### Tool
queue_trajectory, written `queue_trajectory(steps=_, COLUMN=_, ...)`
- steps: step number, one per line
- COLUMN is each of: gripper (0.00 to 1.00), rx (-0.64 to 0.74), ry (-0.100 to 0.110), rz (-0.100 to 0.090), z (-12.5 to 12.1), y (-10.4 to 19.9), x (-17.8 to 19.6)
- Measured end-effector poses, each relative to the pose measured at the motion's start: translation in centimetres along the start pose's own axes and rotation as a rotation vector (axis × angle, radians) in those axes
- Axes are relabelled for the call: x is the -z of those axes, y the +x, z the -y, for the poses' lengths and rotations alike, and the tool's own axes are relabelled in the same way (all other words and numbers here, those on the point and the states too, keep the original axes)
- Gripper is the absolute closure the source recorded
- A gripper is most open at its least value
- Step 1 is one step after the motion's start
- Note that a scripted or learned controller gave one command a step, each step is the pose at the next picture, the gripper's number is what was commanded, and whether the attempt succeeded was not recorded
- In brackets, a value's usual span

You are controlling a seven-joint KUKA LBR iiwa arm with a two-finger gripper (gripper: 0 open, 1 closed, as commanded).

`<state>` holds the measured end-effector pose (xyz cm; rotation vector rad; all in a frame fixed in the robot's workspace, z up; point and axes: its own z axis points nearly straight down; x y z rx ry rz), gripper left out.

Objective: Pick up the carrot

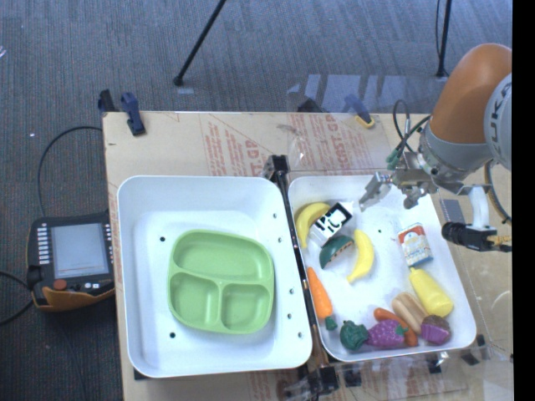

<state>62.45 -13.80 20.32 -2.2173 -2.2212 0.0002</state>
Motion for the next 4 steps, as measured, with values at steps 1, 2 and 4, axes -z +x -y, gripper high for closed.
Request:
queue_trajectory(steps=1, gripper=0.0, rx=0.228, ry=0.006, rz=-0.002, z=3.7, y=4.6, x=-5.4)
queue_trajectory(steps=2, gripper=0.0, rx=0.386, ry=0.002, rz=0.005, z=10.9, y=4.6, x=-11.7)
queue_trajectory(steps=4, gripper=1.0, rx=0.157, ry=-0.003, rz=-0.001, z=11.0, y=11.1, x=-1.5)
